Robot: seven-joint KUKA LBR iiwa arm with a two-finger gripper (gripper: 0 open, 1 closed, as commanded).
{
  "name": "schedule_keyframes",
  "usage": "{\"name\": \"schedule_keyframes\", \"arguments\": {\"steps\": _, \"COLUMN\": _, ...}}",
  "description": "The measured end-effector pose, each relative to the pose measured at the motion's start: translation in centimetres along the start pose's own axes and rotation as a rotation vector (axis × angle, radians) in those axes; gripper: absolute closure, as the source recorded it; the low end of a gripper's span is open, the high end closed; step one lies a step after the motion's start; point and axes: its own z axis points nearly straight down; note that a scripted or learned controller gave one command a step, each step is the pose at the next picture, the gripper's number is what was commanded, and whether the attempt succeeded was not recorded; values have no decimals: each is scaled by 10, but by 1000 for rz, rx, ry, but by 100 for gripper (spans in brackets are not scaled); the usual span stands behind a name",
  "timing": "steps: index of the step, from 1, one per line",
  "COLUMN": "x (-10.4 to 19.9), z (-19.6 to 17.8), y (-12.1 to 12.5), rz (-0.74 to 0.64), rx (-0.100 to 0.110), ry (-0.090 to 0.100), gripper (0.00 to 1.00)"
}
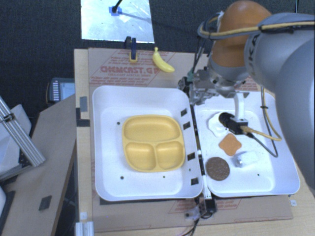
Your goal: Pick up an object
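The white flat piece [214, 124] is lying in the far part of the right bin [263, 177], and it is the object sitting closest to the gripper [199, 93]. The gripper is hanging over the far left corner of that bin, just beside the divider between the two bins. Whether it is spread or pressed together cannot be told from this slant, and nothing is showing as pinched in it.

Three more candidates are lying nearer in the same bin: an orange square wafer [230, 144], a brown round disc [217, 168] and a small white block [242, 158]. The left bin [106, 132] is carrying a yellow divided tray [150, 141], and a banana [162, 62] is resting on the counter [118, 73] beyond the bins.

To do the pick well, the gripper should probably be moving right and nearer, away from the bin wall. It should be centring over one object before descending. The flat pieces are looking thin, so a grasp would likely be needing the gripper to go right down to the bin floor. The small white block is seeming the easier shape to pinch.

The arm [275, 48] is covering the far right corner of the right bin. The white piece is blending into the white floor, so its outline is hard to trace.
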Motion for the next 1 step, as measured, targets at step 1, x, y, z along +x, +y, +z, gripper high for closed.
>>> {"name": "schedule_keyframes", "arguments": {"steps": 1, "x": 55, "z": 8, "y": 17, "rz": 0, "rx": 0, "ry": 0, "gripper": 100}}
